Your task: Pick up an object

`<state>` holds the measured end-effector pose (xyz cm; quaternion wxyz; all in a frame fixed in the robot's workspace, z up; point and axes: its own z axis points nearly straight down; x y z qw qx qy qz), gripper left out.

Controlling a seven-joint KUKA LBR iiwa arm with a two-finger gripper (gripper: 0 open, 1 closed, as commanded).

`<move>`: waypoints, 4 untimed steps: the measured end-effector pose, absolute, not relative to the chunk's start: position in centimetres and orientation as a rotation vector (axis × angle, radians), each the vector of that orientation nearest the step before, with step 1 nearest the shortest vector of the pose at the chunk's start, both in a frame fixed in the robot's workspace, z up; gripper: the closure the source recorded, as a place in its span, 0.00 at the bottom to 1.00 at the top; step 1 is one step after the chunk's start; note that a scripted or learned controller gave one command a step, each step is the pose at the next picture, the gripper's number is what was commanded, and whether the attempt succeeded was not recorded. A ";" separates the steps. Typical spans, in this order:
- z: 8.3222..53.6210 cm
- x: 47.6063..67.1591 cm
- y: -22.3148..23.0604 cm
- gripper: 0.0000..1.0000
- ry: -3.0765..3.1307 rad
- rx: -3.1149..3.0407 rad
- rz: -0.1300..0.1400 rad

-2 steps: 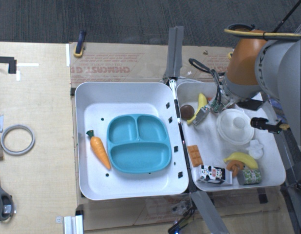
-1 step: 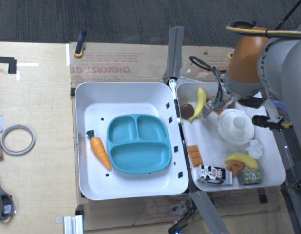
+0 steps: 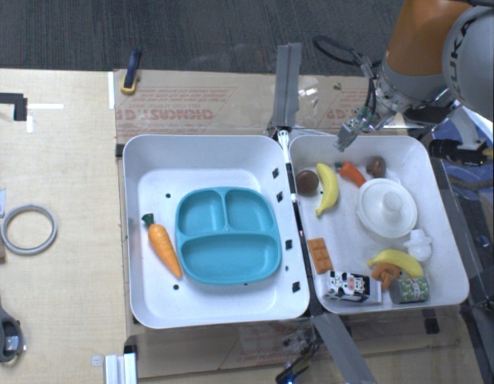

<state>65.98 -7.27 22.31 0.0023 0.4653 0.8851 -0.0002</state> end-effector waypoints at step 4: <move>10.2 63.5 -10.3 1.00 2.654 1.675 -0.003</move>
